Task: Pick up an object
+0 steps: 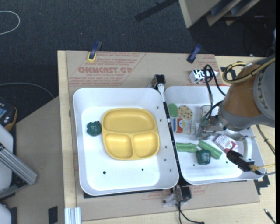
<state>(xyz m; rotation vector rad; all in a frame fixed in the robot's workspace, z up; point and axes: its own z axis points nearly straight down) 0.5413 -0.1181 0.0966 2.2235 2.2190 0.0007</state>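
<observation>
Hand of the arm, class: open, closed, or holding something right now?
Hand: cannot be told; it sits low in the right bin among the objects.

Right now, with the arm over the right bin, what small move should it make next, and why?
Probably ease straight down a little. The gripper sits low among the clutter in the right bin, just above the green stick, with nothing visibly between its fingers.

Dark carpeted floor (65, 26) surrounds a tan board surface (131, 65) bearing red lettering. Two blue clamps (93, 50) grip its far edge; pale furniture (210, 11) stands at upper right.
</observation>
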